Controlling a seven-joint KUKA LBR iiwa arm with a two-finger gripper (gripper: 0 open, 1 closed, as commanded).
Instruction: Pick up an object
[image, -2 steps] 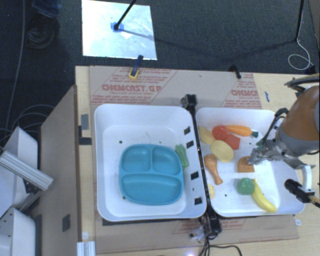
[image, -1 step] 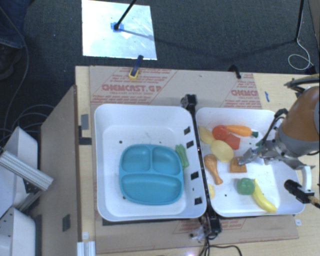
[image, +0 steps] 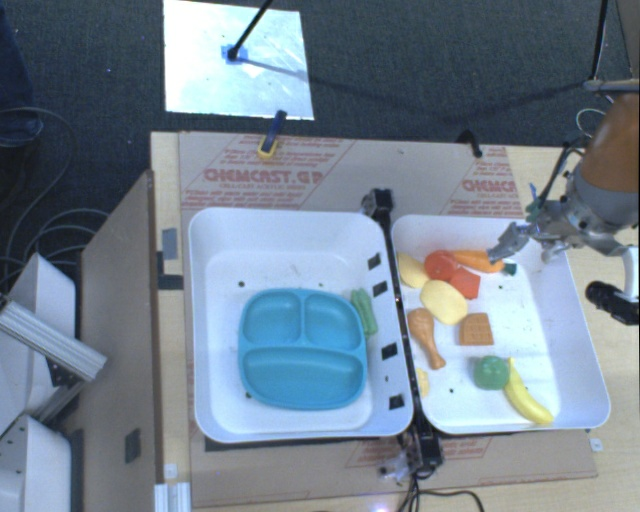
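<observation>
The gripper (image: 508, 250) hangs over the right bin's (image: 575, 330) far edge, just beside the carrot's (image: 476, 262) right tip; whether it is spread or pressed together, I cannot tell. The carrot lies near that far edge, touching a tomato (image: 447, 271). The left bin (image: 215, 300) carries a blue plate (image: 302, 348). Both bins sit on a board (image: 330, 170) above dark carpet (image: 80, 60).

The arm (image: 610, 170) comes in from the right, orange band up top. Its gripper (image: 508, 250) hangs low, angled down and to the left.
</observation>
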